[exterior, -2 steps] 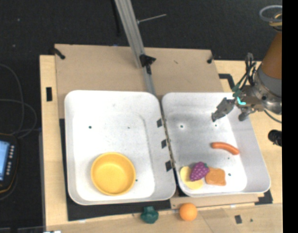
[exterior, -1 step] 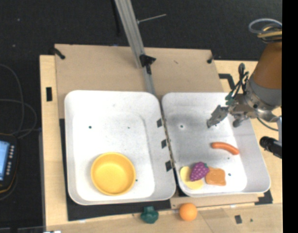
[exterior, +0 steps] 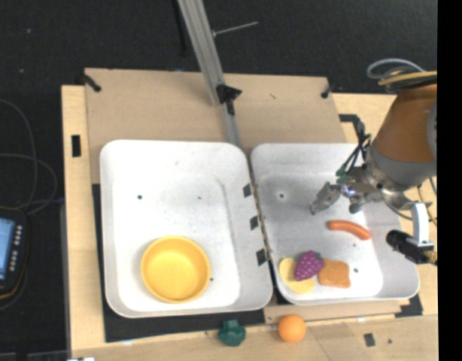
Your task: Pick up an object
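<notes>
Four toys huddle at the right bin's front edge; my gripper, fingers spread and holding nothing, hangs just behind the orange carrot, lining up.

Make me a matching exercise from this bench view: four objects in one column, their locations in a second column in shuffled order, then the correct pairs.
Objects:
1. yellow bowl
2. orange carrot
3. orange ball
4. purple grapes

Locations:
A. on the bench in front of the bins, outside both, beside a green toy
B. right bin, just below the gripper
C. left bin, near the front edge
D. right bin, front edge, lying over a yellow piece next to an orange-brown piece

Pairs: 1-C, 2-B, 3-A, 4-D
</notes>
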You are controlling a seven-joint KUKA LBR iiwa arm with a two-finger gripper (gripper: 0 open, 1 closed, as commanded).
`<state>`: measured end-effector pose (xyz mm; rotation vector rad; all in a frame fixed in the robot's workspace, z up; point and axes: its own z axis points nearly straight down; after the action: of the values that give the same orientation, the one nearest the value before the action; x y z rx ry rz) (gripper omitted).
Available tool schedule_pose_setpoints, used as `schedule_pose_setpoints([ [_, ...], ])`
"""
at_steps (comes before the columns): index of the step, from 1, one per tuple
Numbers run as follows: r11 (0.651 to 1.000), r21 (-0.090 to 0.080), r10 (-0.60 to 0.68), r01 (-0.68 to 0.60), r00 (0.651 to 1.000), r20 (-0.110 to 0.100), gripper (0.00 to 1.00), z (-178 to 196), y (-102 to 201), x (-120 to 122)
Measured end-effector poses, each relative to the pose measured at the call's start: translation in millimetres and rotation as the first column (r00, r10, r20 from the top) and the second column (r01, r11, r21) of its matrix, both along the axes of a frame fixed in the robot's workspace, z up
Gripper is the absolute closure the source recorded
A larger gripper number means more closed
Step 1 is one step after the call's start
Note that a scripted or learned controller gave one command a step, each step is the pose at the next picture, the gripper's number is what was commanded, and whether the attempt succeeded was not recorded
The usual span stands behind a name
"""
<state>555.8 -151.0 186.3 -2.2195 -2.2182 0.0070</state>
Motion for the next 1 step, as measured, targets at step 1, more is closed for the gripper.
schedule_pose_setpoints([
  [1, 1.000, 0.000, -0.001, 0.001, 1.000, 0.006, 0.00, -59.6, -2.2, 1.6],
])
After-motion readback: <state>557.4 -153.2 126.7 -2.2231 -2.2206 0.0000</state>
